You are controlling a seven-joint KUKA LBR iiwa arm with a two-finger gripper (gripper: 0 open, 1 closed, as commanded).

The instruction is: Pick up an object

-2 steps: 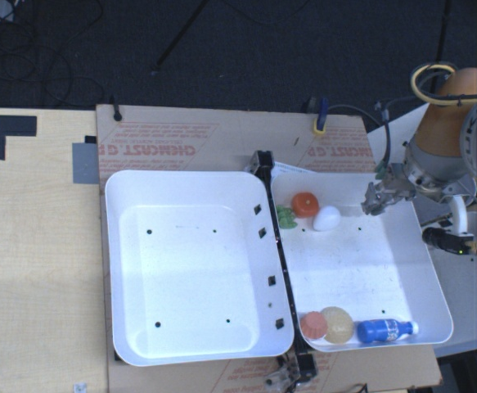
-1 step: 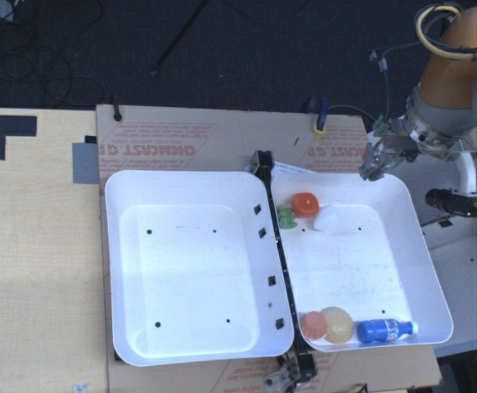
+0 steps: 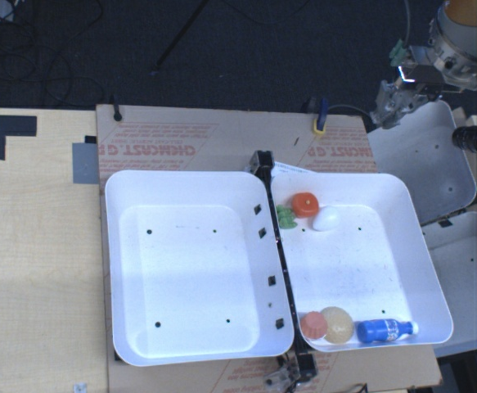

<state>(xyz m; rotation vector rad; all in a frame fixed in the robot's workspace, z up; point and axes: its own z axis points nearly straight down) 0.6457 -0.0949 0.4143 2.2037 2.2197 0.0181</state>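
My pincer (image 3: 392, 98) hangs up at the far right corner of the scene, above the grey plate (image 3: 422, 158) beside the bench and well clear of both bins. It looks small and dark from here, so I cannot tell how it is set, and I see nothing carried under it. Judging by that, the pick has not begun: nothing is lifted, and the whole reach, descent and grasp are left to do.

Nearest to me is the right bin (image 3: 402, 256), and everything worth taking lies in it. Along its far edge, close to the divider, sit an orange cap-like piece (image 3: 305, 204), a white egg-shaped thing (image 3: 326, 219) just beside it, and a small green lump (image 3: 285, 215) touching the wall by the divider. At the near edge a pinkish round piece (image 3: 313, 325) and a tan ball (image 3: 336, 324) rest against each other, with a blue bottle (image 3: 385, 330) lying on its side just beyond them, toward the corner.

The left bin (image 3: 132, 285) offers me no candidates, so I would go for the far cluster, which is closest to my pincer
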